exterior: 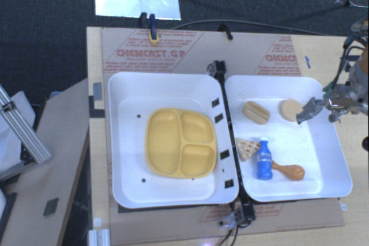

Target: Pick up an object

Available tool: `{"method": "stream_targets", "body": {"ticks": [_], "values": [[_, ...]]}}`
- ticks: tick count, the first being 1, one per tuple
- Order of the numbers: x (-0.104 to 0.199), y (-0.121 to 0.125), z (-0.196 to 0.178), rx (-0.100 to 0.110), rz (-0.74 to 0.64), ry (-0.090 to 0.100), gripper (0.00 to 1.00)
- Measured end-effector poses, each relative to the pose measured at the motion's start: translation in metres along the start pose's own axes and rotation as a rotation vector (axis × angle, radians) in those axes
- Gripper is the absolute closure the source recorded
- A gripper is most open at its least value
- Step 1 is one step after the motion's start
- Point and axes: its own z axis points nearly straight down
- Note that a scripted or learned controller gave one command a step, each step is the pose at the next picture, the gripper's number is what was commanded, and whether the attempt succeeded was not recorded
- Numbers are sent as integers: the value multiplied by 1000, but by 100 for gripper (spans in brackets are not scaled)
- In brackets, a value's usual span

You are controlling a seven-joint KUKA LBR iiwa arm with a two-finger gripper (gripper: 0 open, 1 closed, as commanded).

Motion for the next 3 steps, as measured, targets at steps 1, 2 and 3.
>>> {"method": "stream_targets", "body": {"ticks": [1, 2, 3], "values": [[0, 2, -4, -8, -2, -2, 0], [0, 11, 44, -5, -1, -1, 0], [-2, 9, 86, -4, 0, -1, 0]]}}
